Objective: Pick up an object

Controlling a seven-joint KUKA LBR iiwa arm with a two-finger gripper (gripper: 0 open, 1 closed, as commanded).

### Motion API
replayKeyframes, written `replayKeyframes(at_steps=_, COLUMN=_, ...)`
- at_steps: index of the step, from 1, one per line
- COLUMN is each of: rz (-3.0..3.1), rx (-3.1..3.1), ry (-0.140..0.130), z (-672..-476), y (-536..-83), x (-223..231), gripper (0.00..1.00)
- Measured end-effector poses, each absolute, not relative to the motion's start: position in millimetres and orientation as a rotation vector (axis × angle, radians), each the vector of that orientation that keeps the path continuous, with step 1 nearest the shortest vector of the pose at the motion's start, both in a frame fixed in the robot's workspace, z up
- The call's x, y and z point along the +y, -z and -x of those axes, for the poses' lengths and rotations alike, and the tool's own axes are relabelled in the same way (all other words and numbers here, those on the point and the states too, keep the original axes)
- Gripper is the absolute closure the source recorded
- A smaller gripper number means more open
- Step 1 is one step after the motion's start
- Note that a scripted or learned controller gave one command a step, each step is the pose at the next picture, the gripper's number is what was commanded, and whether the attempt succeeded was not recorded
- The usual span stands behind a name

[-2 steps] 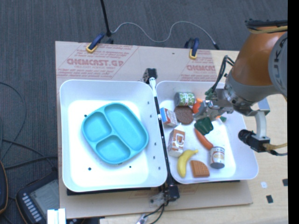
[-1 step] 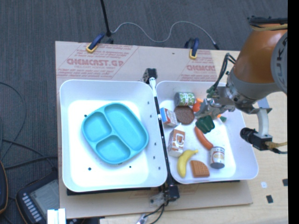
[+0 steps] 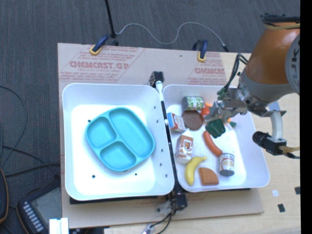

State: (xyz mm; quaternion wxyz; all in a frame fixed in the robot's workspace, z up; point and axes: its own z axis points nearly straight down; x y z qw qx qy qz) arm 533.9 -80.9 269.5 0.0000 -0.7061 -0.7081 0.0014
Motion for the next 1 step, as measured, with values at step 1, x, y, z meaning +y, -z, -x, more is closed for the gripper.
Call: replayKeyframes(at_steps=1, rz=2.218, rx=-2.225, ry=-0.005, z=-534.3, y=-279.0, x=-81.0, gripper=1.00)
